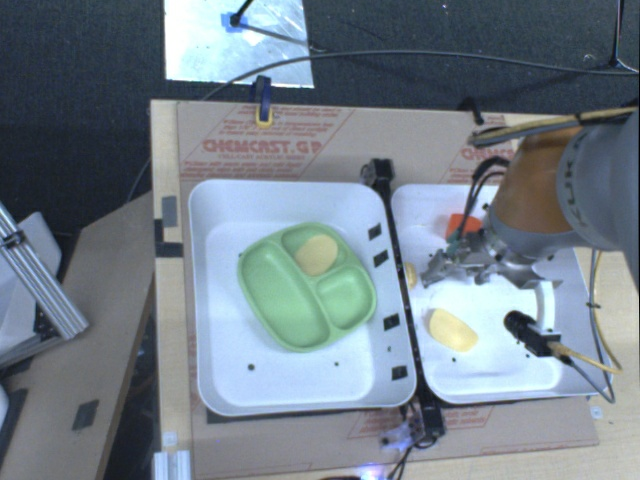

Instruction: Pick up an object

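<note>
In the left bin (225, 368) lies a green divided plate (290, 308), and a pale yellow lump (317, 254) rests in its upper compartment. A second yellow lump (452, 329) lies in the right bin (490, 383), near its front left. Just above that lump, my gripper (437, 268) hangs low over the right bin's left side and points toward the divider, with nothing visibly in it. An orange object (462, 225) sits behind the gripper, partly hidden by the arm. A tiny yellow piece (410, 276) lies by the right bin's left wall.
The grey arm with its orange band (535, 193) covers the right bin's back right part. Black clips (385, 258) line the wall between the bins. A cardboard sheet (270, 143) lies under both bins, held by a blue clamp (262, 96) at its far edge.
</note>
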`<move>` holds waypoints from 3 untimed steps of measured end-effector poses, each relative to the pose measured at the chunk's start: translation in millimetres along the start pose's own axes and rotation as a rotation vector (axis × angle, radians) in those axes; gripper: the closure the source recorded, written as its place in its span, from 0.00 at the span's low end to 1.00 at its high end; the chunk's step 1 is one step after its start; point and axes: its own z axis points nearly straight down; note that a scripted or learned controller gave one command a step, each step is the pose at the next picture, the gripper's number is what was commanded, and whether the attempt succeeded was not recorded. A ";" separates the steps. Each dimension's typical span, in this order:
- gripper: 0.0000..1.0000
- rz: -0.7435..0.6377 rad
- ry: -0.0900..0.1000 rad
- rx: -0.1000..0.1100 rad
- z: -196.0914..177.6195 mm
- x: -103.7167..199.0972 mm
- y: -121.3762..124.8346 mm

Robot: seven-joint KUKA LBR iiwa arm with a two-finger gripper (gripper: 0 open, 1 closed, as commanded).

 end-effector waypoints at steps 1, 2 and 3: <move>1.00 0.000 -0.001 -0.006 -13.1 -0.3 1.5; 1.00 -0.004 -0.002 -0.009 -56.5 1.3 3.6; 1.00 -0.001 -0.003 -0.011 -113.3 -9.3 3.5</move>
